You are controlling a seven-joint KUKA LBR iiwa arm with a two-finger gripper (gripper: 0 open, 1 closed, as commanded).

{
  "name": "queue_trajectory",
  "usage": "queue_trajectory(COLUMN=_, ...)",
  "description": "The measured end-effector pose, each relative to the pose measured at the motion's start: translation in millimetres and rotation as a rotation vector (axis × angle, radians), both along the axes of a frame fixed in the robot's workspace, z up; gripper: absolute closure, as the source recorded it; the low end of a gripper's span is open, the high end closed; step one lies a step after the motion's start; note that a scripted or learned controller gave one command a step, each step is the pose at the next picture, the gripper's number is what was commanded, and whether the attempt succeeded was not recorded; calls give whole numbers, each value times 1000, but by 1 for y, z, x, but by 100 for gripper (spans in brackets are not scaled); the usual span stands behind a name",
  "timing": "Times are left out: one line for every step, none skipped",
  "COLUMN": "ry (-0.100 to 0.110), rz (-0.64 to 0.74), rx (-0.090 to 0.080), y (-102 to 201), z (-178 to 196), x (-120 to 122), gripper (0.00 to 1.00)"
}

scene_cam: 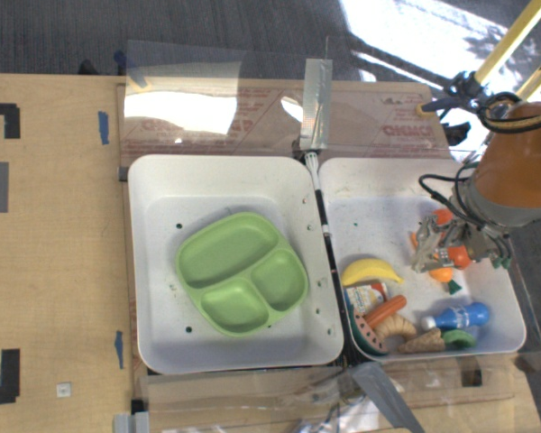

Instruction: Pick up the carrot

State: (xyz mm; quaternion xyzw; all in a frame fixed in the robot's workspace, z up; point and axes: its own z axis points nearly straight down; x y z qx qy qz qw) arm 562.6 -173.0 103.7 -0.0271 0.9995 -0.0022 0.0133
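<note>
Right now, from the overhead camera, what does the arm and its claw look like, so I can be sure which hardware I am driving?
The arm comes in from the right: a broad orange band on top, a grey ring beneath it. A black cable loops out beside the wrist. The claw below is a small metallic assembly with thin silvery fingers and orange bits on its body. I can read no markings on it.

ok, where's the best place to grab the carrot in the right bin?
Probably mid-length on the carrot, coming from above and closing across its narrow width. It lies flat on a slant, with the banana close above and other toys crowding its lower end, so the middle looks freest.
</note>
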Motion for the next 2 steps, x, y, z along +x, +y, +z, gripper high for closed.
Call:
queue_trajectory(ry=2, rz=0, rx=1, y=0, z=-1, x=-1, gripper=0)
queue_trajectory(ry=16, rz=-254, rx=7, y=-2, z=-15, x=31, gripper=0)
